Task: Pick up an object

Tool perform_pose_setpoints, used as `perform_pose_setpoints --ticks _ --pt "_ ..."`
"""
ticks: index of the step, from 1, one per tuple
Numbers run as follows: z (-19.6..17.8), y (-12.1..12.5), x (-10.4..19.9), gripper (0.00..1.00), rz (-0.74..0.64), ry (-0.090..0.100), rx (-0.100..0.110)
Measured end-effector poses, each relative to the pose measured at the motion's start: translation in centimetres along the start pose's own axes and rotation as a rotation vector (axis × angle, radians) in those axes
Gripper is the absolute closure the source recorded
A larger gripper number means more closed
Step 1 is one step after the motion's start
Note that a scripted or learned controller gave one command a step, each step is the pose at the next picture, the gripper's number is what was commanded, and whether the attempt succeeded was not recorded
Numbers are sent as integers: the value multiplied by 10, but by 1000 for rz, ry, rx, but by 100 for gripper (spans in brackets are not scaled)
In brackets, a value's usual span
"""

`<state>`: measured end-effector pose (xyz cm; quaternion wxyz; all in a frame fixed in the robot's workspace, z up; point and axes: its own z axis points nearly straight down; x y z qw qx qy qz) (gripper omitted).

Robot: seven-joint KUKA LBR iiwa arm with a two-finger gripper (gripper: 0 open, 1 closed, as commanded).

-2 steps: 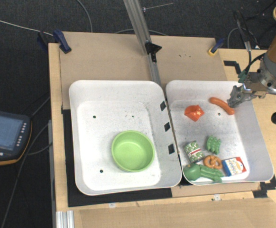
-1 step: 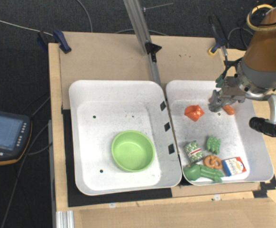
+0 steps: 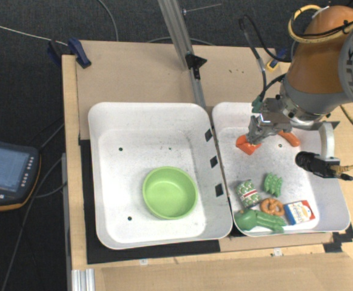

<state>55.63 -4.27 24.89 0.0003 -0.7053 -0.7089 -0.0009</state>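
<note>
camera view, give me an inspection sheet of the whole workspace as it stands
surface: wooden bench with a left bin and a right bin side by side
job's things: orange piece under the claw, second orange piece beside it; green toy, green-and-white can, pretzel, red-and-white packet and green scoop in the right bin's near part
clutter: green bowl in the left bin
grippers: claw low over the right bin, at the orange piece; grip cannot be judged
cables: several on the dark floor and along the arm
surroundings: handheld controller at left, metal pole
</note>
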Motion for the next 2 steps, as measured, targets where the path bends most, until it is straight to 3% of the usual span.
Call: perform_pose_setpoints --ticks 2 --pt "-8 -1 111 100 0 0 1"
